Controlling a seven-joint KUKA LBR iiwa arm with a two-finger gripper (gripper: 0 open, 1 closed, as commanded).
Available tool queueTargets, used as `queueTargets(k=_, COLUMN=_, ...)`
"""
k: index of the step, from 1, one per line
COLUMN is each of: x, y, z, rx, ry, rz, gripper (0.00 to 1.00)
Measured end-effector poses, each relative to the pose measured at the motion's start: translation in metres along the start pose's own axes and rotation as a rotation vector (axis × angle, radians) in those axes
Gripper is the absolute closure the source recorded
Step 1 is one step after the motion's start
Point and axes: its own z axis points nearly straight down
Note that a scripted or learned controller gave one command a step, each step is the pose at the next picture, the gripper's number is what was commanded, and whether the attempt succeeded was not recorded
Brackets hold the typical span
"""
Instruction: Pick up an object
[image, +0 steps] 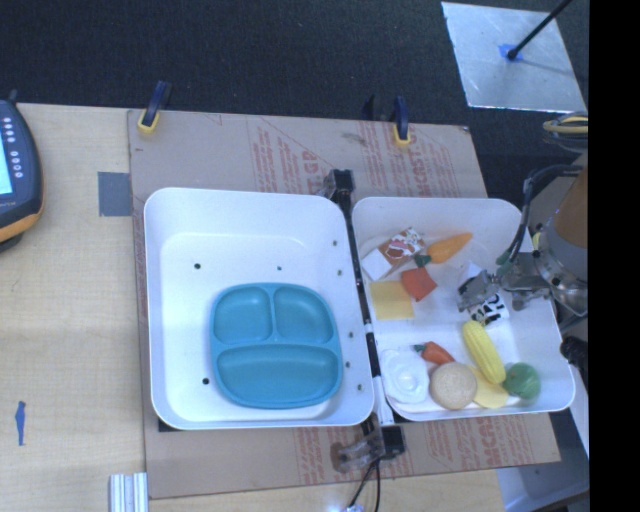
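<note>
The pincer (484, 297) sits at right centre of the frame, low over the right bin (438, 210), its tip in the gap just above the yellow corn cob (484, 350); whether it is released or clenched cannot be told at this resolution, and nothing is seen between its tips. Candidate objects all lie in the right bin: the corn cob and green ball (522, 380) at lower right, a tan round piece (453, 385) and a white lid-like disc (406, 376) along the bottom edge, a yellow cheese square (392, 299) and red block (419, 284) near centre, an orange carrot (449, 246) at the top. The left bin (170, 300) holds only a blue 3-section plate (275, 345). Risks, as judged: the lower-right items touch one another, so a descent there could jam on 2 pieces or nudge the round cob aside; the flat cheese offers little edge; the pincer is also close to the bin's right wall, and a closing stroke there may catch the rim.
</note>
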Motion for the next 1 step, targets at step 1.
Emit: queueTargets(k=1, x=0.0315, y=-0.045, z=0.0719, rx=-0.021, ry=-0.004, rz=0.002, gripper=0.0)
